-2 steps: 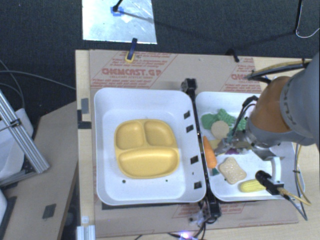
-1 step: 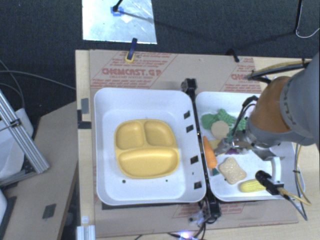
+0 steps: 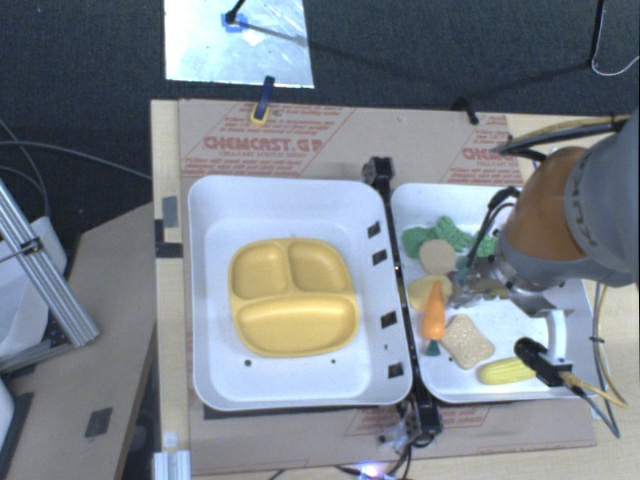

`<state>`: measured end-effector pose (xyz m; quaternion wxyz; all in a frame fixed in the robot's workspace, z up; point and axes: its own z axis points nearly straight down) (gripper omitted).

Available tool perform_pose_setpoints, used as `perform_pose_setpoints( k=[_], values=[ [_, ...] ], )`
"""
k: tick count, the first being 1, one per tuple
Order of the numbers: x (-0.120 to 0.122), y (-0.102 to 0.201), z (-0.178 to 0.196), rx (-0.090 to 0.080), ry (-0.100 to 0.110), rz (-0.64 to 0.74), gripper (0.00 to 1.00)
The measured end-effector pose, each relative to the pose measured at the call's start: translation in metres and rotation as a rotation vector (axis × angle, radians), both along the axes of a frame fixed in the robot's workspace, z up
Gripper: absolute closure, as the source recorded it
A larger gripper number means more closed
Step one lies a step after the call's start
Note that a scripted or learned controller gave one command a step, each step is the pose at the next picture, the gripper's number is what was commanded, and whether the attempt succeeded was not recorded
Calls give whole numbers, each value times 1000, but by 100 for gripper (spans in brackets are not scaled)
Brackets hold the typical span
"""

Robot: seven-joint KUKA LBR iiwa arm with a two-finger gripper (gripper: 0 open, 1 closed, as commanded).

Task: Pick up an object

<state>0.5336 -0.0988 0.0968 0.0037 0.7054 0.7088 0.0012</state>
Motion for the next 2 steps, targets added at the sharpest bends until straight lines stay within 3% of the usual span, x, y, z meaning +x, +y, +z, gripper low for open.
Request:
perform_pose_setpoints(
  k=[1,2],
  values=[
    [-34,12,-9,-1,-9,-5,100],
    [-34,12,-9,1,-6,-3,0]
  ],
)
